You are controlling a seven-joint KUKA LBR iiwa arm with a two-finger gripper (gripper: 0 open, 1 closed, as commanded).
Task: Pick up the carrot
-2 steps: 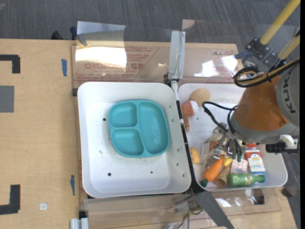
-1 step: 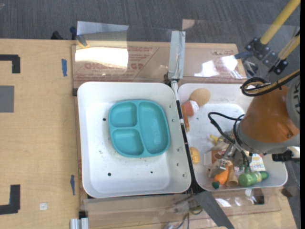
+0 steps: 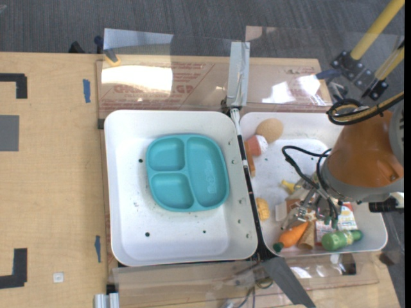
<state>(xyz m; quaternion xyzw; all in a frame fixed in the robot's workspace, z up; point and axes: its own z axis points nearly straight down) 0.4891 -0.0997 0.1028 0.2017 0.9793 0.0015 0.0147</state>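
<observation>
Two white bins side by side on the desk (image 3: 45, 172); left bin (image 3: 122, 236) carries a teal three-compartment plate (image 3: 187, 172), sitting roughly centred and flat; right bin (image 3: 302, 124) carries the clutter; arm (image 3: 363, 153) enters from the right, orange band above the wrist, black cable looping across the bin floor beside it; gripper (image 3: 307, 205) is down low over the front part of the right bin, in among the items; can't tell its state, the wrist and clutter mask it.

Carrot (image 3: 292, 235) lies near the front wall of the right bin, orange body with a green end pointing toward the front-left; it sits just below and left of the gripper, very close; cannot tell whether anything touches it; it rests on the bin floor, tilted diagonally.

Just right of the carrot: a green vegetable-shaped toy (image 3: 338, 239), lying lengthwise along the front edge; a small white carton with red print (image 3: 347, 218) just behind it.

Further back in the right bin: a tan egg-shaped item (image 3: 270, 129) near the rear-left corner; a red-and-white item (image 3: 254, 145) just in front of it, against the left wall; a small yellow piece (image 3: 262, 207) by the left wall further forward; another yellow bit (image 3: 287, 185) near the cable.
</observation>
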